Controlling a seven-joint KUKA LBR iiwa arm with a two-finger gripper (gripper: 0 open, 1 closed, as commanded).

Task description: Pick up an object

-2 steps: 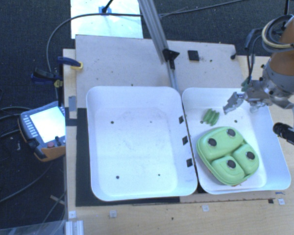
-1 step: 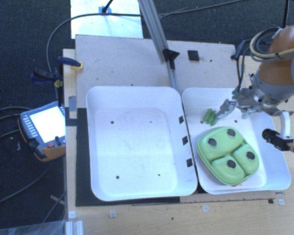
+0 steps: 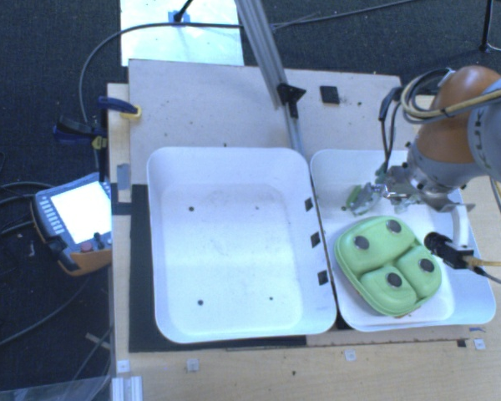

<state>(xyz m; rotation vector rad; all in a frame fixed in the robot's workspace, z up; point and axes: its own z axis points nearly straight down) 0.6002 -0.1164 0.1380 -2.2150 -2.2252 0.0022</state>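
Note:
A light green moulded object (image 3: 390, 264) with three rounded lobes, each with a dark dot, lies in the right bin (image 3: 483, 307), toward its front. My gripper (image 3: 361, 197) hangs over the back left part of that bin, just behind the green object's upper left edge and apart from it. I see nothing held in it. The grey arm with its orange band (image 3: 455, 98) comes in from the right above the bin's back edge.
The left bin (image 3: 234, 249) sits beside the right one, with black clips along their shared rim. A slanted metal pole (image 3: 263, 44) stands behind the bins. A teach pendant (image 3: 73, 221) and cables lie off the bench at left.

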